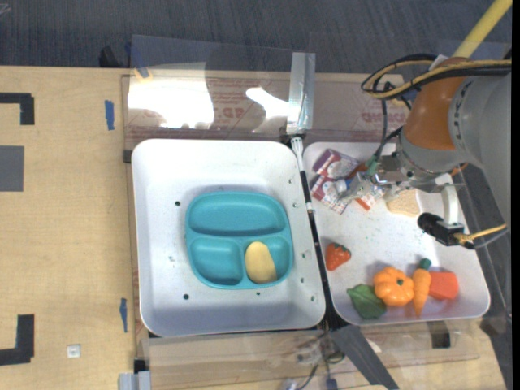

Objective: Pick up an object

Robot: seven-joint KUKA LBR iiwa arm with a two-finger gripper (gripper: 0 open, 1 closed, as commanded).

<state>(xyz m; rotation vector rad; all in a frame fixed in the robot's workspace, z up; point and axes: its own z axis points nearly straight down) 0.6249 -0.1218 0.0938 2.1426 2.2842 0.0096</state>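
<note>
Gripper (375, 179) low over right bin (479, 303), at crumpled snack packet (335, 181) near bin's back-left corner; wrist hides the tips, grip state cannot be told. Packet judged light, thin, crinkly, slippery film; best pinched across raised fold, not flat face. Red-and-white print on packet, wording too small to read. Nearby: pale block (403, 205), toy strawberry (337, 256), toy pumpkin (393, 287), toy carrot (421, 289): looks like rigid plastic, rounded, likely to roll.

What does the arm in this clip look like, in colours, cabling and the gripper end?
The arm is a thick, rounded grey body with an orange band above the wrist. Black and yellow cables loop over the orange part. The gripper is a small dark and metallic assembly, too cluttered to make out in detail.
</note>
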